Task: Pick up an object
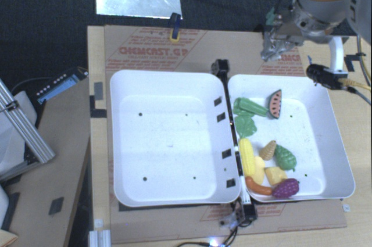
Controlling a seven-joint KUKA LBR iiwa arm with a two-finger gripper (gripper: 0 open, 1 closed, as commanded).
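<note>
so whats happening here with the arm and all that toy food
A grey robot arm's gripper hangs above the far edge of the right bin, with nothing between its fingers. The toy food, including a watermelon slice, corn and purple grapes, lies in that bin. Nothing is picked up yet.

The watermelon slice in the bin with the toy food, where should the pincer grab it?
Probably from straight above, across its thin sides. The watermelon slice lies apart from the other toys near the back of the right bin, with bare floor on both sides, so fingers could fit. The green vegetable to its left is the nearest neighbour. The pincer is above the bin's back edge.
</note>
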